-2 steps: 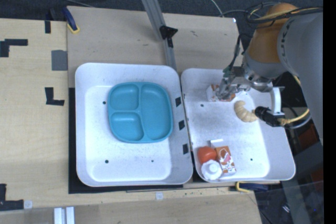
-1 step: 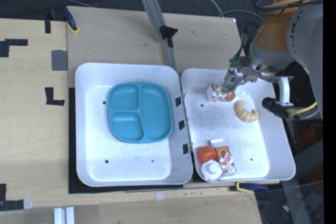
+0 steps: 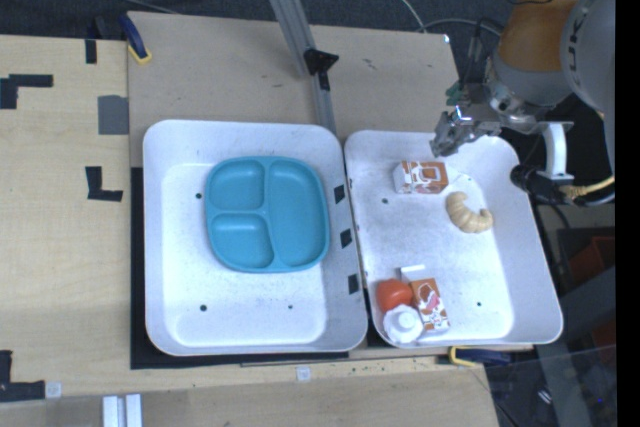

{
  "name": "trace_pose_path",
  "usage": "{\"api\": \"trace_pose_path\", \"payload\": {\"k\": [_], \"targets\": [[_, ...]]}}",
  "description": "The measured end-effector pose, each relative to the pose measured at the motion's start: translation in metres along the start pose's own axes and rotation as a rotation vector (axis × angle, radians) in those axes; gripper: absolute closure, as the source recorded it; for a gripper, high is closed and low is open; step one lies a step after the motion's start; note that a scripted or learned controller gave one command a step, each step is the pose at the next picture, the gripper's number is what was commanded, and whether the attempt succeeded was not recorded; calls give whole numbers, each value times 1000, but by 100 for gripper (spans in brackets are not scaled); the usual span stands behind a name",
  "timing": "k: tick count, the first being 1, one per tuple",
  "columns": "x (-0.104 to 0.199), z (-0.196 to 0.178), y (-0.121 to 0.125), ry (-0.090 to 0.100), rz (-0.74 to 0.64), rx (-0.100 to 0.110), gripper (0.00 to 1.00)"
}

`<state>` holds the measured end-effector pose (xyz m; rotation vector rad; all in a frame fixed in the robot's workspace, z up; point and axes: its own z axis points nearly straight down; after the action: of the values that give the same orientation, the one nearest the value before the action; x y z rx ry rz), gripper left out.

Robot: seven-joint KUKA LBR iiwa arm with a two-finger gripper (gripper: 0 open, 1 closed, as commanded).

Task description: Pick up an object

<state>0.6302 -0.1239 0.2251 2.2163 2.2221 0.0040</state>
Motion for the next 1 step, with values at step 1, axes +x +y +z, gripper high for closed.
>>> {"api": "trace_pose_path", "payload": {"k": [1], "targets": [[0,-43,1,0,1,0,100]]}}
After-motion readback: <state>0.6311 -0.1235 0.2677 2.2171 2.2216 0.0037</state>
